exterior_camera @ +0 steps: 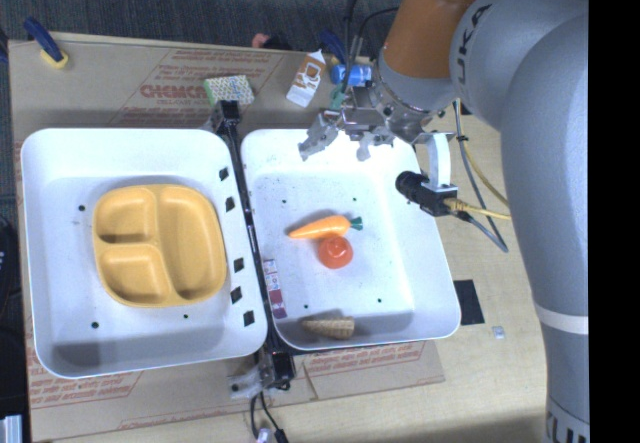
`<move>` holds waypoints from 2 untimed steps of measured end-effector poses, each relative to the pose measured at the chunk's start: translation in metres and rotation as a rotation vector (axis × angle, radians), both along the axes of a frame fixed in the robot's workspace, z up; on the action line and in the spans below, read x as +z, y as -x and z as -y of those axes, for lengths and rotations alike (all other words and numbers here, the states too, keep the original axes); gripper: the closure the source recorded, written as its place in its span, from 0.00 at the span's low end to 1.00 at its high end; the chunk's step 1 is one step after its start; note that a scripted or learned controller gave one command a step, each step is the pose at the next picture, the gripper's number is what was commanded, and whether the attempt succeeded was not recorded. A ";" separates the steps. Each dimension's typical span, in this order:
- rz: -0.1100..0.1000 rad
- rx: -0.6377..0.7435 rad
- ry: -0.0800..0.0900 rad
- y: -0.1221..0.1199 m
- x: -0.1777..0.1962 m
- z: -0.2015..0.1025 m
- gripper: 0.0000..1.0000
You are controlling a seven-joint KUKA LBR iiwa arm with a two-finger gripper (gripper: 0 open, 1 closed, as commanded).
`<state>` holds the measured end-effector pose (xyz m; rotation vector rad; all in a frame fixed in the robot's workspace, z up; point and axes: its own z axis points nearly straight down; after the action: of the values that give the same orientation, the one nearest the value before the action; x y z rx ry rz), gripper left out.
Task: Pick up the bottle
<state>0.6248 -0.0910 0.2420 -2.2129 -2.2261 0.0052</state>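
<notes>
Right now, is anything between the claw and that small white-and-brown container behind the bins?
Nothing visible. The gripper hangs over the right bin's far edge; the container, possibly the bottle, sits just beyond that edge, leftward in view. The carrot lies elsewhere.

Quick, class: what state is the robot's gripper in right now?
Gripper: open, holding nothing, above the far rim of the right bin.

Single fixed cam above bench (150, 81), looking down at slant, mid-range; both bins (60, 171) in frame; arm (500, 41) enters from right.
</notes>
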 end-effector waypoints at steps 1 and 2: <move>-0.002 0.005 0.000 0.000 0.010 -0.001 1.00; -0.001 0.068 0.000 0.090 -0.007 -0.052 1.00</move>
<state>0.5353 -0.0395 0.2353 -2.1353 -2.2990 0.0065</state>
